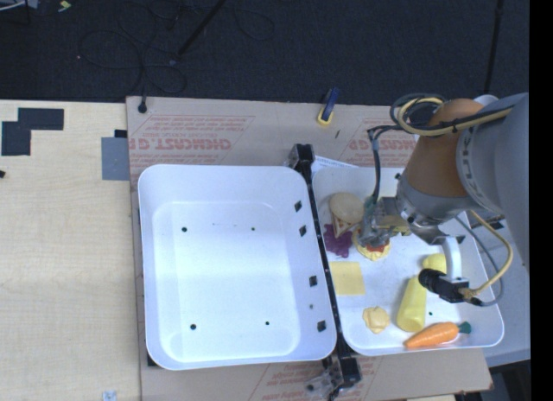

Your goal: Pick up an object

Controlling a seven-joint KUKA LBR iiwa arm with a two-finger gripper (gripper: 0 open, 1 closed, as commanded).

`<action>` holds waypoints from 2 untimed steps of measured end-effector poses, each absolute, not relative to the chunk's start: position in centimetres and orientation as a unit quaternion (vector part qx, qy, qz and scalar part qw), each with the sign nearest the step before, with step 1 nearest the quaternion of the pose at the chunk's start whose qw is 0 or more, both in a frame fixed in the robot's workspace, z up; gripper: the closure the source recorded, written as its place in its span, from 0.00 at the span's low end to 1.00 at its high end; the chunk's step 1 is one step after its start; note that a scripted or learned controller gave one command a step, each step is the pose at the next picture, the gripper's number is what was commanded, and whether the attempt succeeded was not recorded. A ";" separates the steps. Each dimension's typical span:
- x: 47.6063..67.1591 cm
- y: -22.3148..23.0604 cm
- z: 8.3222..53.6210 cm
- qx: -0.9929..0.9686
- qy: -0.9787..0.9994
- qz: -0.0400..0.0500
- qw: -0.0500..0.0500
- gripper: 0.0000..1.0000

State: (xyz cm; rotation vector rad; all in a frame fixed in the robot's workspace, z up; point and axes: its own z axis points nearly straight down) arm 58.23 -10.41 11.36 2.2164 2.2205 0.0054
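I see the arm reaching in from the right, over the right bin. The gripper is low in the upper part of this bin, directly above a small yellow piece with some red on its edge. From this angle I cannot tell if the gripper is apart or together, and I cannot tell if it touches the piece. Just to the left of the gripper lies a beige bun, and a purple piece is just below the bun, near the wall between the bins. A flat yellow square lies below the purple piece. Near the front wall I see a pale lump, a yellow block just beside it, and a carrot at the front edge. The left bin stands close beside the right bin.
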 end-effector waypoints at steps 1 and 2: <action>58.2 -10.6 12.3 0.706 0.708 0.001 0.001 1.00; 62.0 -7.7 38.1 0.706 0.708 0.005 0.007 1.00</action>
